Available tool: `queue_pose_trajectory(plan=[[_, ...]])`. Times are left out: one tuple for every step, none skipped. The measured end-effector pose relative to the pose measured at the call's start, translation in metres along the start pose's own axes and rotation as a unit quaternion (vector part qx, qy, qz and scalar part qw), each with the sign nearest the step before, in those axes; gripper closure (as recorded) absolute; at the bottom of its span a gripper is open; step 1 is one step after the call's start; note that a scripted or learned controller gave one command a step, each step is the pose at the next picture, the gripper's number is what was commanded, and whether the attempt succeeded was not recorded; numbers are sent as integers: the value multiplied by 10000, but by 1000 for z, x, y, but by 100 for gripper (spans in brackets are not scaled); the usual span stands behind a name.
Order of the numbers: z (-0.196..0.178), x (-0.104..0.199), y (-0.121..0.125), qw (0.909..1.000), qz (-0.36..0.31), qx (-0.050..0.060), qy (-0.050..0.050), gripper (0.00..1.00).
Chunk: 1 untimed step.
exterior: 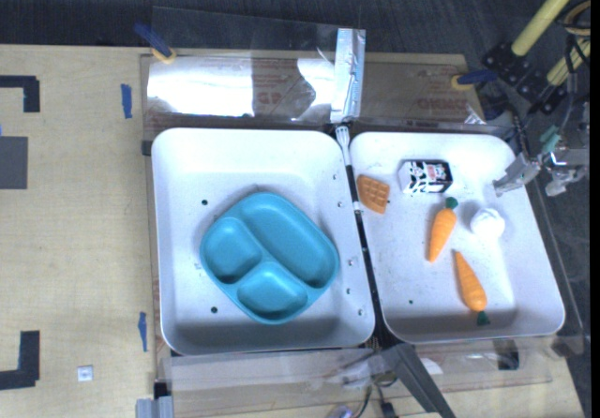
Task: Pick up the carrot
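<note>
Two carrots lie in the right bin (534,304): one (441,231) beside a white ball (487,221), another (469,283) below. A carton (427,176) and waffle (373,193) sit nearby. The gripper (530,171) hovers at the bin's edge; jaws' state unclear.

I see two white bins side by side on the bench (75,219). The left bin (178,172) holds a blue divided plate (270,255). In the right bin (534,294) lie two carrots: one (441,231) near the middle, the other (470,286) just below it. A waffle piece (373,193) sits by the divider, a small milk carton (427,176) beside it, and a white round thing (487,221) further right. My tool (548,158) is at the bin's right rim.
</note>
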<state>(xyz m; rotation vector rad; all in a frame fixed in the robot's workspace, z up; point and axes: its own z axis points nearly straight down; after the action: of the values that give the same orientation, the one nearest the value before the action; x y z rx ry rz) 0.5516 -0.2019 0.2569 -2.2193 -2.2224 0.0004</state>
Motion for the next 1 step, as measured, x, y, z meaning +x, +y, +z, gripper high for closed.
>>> queue_pose_trajectory(plan=[[146, 13, 13, 9982, -605, -37, -17, 0]])
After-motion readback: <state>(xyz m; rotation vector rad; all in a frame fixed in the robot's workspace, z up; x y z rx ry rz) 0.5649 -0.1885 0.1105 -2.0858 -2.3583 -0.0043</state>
